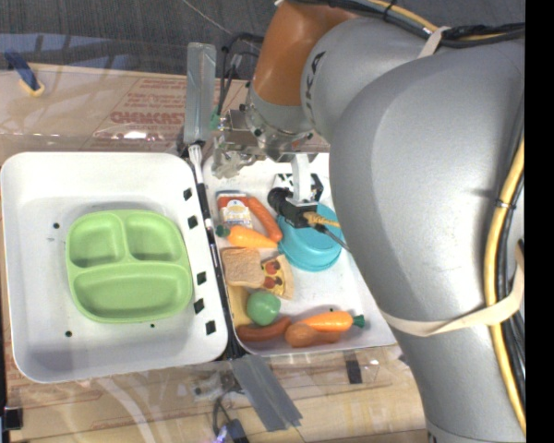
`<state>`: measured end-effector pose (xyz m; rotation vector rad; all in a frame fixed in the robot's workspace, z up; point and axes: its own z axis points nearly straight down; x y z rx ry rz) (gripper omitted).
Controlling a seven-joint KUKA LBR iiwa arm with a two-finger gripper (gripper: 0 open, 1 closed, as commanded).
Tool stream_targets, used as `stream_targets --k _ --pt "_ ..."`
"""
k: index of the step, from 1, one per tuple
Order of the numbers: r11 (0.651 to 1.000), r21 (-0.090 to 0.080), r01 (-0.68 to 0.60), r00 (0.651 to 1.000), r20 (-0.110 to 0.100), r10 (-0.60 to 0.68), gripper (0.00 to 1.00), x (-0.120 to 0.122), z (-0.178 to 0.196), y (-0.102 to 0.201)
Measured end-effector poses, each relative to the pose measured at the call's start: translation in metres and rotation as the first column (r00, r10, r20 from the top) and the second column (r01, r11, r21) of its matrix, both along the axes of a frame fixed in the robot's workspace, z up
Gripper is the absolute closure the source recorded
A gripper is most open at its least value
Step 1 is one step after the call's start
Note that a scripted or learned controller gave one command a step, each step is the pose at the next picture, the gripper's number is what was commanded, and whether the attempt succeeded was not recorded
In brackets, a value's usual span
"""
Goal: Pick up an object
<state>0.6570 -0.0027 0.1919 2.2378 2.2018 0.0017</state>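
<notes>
Grey arm [425, 201] covers the right of the frame and reaches toward upper centre.

- Left bin [18, 247], left half of the frame, has one green plate [127, 266] lying flat. It looks wide and low, so a poor target.
- Right bin [365, 298], centre, has all the pickable stuff packed tight.
  - The teal bowl [309, 247] is mid-bin.
  - The long carrot [321, 326] lies along the lower edge.
  - The bread slice [243, 266] is against the dividing wall.
  - The green ball [263, 307] is just below the bread and touching it.
- Gripper [233, 150] sits over the upper left corner of the right bin, above the pile.
- Jaws: can't tell how wide they are or whether they hold anything, as the wrist hardware blocks the view.

My take on the step:
- Go for the long carrot. It has the most bare floor beside it.
- Close across its narrow width and come straight down.
- Stay off the bin wall.
- Skip the bread; it's flat and hemmed in.
- The ball will likely roll.
</notes>
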Motion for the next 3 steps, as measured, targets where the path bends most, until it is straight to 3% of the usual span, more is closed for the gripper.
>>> stream_targets --k 1,2,3 --pt "0.947 0.002 0.321 0.947 -0.002 -0.321 1.00 -0.001 0.000 0.068" --pt "0.791 0.002 0.612 0.791 -0.001 -0.612 1.00 -0.001 0.000 0.087" --pt "0.548 -0.004 0.837 0.548 -0.008 -0.837 1.00 -0.062 -0.001 0.095"
